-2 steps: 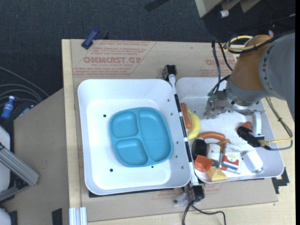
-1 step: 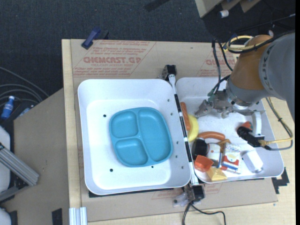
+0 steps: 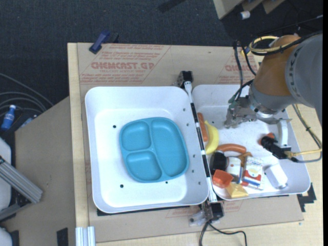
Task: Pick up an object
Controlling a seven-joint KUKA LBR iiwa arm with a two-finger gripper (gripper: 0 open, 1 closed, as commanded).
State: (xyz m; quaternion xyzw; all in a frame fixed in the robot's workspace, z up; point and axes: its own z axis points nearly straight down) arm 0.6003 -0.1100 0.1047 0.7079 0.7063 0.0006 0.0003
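We see the gripper [image 3: 237, 118] low in the right bin [image 3: 215, 94], finger state unreadable, with the toy pile [image 3: 237, 174] lying toward the bin's near end.

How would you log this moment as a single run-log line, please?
arm: over right bin | gripper: low near bin's far left corner, nothing seen held | objects: clustered at near end | blue tray: in left bin

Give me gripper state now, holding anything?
Gripper: low in the right bin, above the toy pile; open or closed cannot be told, nothing seen held.
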